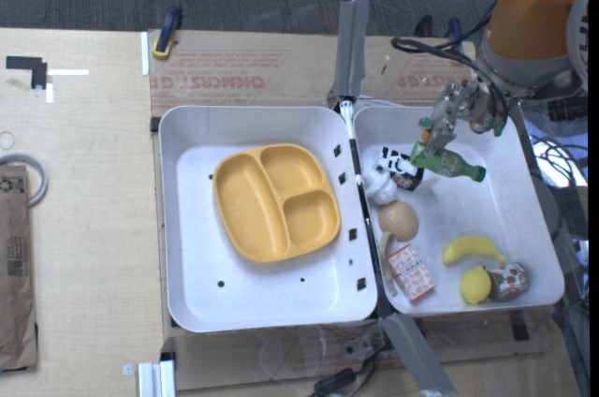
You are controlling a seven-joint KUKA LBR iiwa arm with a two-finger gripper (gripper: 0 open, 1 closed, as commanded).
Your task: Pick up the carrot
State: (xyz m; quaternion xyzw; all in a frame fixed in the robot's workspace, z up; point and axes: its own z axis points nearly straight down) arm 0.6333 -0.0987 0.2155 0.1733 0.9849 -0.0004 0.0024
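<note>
Lemon (474, 285) aside, carrot (435, 131) sits pinched in claw (438, 129).

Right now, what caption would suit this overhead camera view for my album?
Gripper holding a carrot above the right bin; yellow tray in the left bin.

Two white bins (178, 198) sit side by side. The left bin holds one yellow divided plate (277, 201). The right bin holds one green bottle (449, 165), one banana (473, 248), one lemon (475, 286), one egg (399, 220), one small carton (410, 272).
</note>
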